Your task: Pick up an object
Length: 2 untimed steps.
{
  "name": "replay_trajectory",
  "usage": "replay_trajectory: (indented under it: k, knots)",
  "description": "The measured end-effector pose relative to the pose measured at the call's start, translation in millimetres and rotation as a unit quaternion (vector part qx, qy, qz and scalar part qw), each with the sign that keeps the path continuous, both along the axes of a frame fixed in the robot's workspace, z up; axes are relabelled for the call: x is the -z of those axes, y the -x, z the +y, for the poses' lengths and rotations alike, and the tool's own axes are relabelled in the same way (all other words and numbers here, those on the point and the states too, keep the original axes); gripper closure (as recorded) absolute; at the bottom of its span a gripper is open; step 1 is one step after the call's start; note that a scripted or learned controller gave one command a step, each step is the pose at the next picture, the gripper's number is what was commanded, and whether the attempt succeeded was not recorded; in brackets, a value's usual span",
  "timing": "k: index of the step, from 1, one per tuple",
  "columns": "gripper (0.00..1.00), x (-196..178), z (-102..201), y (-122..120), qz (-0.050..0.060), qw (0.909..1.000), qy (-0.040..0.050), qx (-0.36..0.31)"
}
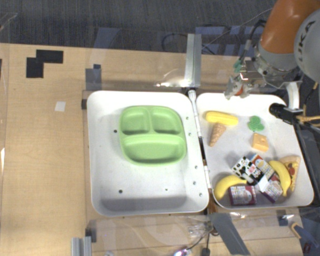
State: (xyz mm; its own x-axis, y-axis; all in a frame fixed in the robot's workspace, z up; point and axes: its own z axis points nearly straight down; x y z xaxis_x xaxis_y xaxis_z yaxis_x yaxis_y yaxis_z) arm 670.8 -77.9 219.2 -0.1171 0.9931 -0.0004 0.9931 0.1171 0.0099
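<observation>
A grey robot arm (309, 31) with an orange band reaches in from the upper right. Its wrist angles down and leftward, ending in a small two-finger gripper (236, 89) at the arm's lowest, leftmost point.

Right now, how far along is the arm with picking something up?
Nothing looks picked yet. The end effector hangs over the right bin's far rim, nothing visible in it. The banana, cone and green piece lie in the bin. Descent, grasp and lift are all left.

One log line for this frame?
tool: above right bin's far edge | holding: nothing seen | plate: left bin | toys: right bin
</observation>
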Motion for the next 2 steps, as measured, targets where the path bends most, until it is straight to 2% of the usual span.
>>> replay_trajectory:
  k: [1, 2]
  knots:
    - [1.00, 11.2, 27.7, 0.7, 0.001, 0.9994, 0.0005, -0.036]
    - [1.00, 32.8, 17.9, 1.0, 0.002, 0.9915, -0.0006, 0.130]
